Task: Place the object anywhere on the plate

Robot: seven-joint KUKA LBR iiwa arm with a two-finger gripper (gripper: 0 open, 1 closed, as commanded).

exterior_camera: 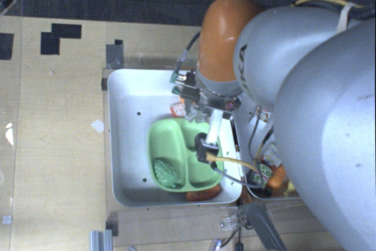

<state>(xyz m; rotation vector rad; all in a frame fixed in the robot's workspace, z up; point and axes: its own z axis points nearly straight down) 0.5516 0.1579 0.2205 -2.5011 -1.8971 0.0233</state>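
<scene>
A bumpy green object (165, 171) lies on the green plate (164, 139), in the plate's left compartment, at the end closest to the near edge of the left bin (126, 126). It is well apart from the gripper (189, 98), which hangs over the plate's far rim, towards the bin's far right corner; nothing shows whether the gripper is open or closed. The object is a short oval, its long axis running roughly from the bin's far edge towards its near edge, slightly aslant; its ends cannot be told apart. The plate fills the right half of the bin, and a raised ridge divides its two compartments. A small orange-and-white thing (178, 109) sits on the bin floor just beyond the plate's far rim, just beside the gripper. An orange-red thing (202, 194) lies along the bin's near edge, partly tucked under the plate's rim. In the right bin (245, 126), an orange thing (276, 176) lies near its near edge, largely hidden by the arm.
</scene>
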